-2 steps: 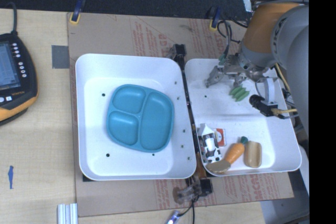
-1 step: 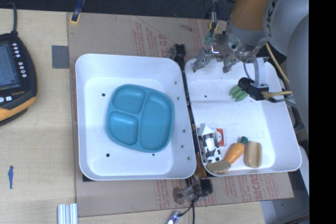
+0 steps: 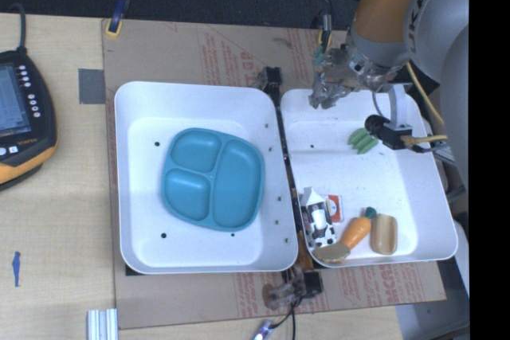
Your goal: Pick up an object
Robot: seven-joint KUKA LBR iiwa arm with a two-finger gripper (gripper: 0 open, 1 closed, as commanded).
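My gripper [image 3: 323, 97] hangs over the far left corner of the right bin [image 3: 414, 187], with nothing visible between its fingers. A green pea pod [image 3: 362, 140] lies in the bin's far half, to the right of the gripper and below it in the view. Along the near edge sit a small white and red carton [image 3: 320, 217], an orange carrot [image 3: 355, 232] and a tan bread roll [image 3: 384, 234]. The left bin [image 3: 139, 235] holds a blue divided plate [image 3: 213, 179].
A teach pendant [image 3: 20, 119] lies on the bench at the far left. Black clips [image 3: 271, 78] join the two bins at the far and near ends. The middle of the right bin has bare white floor.
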